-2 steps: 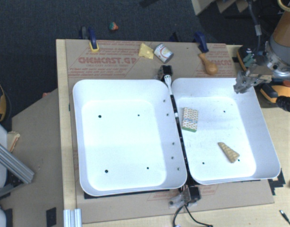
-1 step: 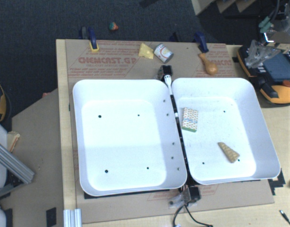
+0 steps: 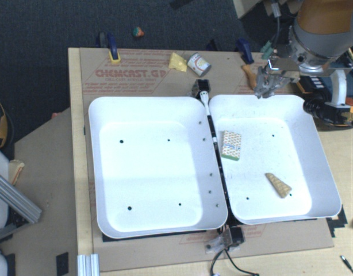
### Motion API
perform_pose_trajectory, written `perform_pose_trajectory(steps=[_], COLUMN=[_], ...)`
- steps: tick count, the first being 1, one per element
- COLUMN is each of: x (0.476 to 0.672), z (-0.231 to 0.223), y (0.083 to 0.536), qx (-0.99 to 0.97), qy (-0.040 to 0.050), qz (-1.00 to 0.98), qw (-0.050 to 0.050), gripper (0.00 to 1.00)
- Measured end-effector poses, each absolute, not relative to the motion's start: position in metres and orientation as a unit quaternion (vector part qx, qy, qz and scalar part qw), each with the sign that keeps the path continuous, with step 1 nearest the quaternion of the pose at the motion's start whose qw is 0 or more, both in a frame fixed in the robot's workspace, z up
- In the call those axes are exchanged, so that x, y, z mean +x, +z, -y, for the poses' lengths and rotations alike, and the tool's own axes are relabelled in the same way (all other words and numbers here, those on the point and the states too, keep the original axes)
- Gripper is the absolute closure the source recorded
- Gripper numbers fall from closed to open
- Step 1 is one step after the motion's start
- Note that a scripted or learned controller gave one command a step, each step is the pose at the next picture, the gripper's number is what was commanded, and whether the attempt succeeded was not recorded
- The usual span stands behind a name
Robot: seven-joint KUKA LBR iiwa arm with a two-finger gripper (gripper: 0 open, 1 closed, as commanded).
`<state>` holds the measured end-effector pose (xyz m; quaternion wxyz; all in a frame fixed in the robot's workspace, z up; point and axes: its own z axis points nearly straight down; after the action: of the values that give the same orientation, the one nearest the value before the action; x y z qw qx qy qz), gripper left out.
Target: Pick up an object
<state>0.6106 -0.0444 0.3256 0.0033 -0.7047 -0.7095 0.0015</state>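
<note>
My tool [image 3: 267, 86] hangs over the right bin's [image 3: 314, 148] far rim; its state I cannot tell. Candidates: patterned packet [image 3: 231, 145] near the divider, tan wedge [image 3: 278, 184] nearer front. Best: centre over one, descend straight.

Bright, even overhead light here, washing out the two shallow white plastic bins [image 3: 148, 111]. Soft shadows, slightly grainy; dark blue carpet [image 3: 50, 16] stays dim.

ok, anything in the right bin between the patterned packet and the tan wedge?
No. In the camera view, bare white bin floor separates the patterned packet from the tan wedge in the right bin.
</note>
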Motion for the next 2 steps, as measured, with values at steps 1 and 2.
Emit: perform_pose_trajectory(steps=[1,2], x=[0.572,0.597], z=[-0.015,-0.044], y=[0.237,0.379], qx=[-0.705,-0.705], qy=[0.0034,-0.0075], qz=[0.709,0.709], qw=[0.006,-0.006], gripper=[1.0,1.0])
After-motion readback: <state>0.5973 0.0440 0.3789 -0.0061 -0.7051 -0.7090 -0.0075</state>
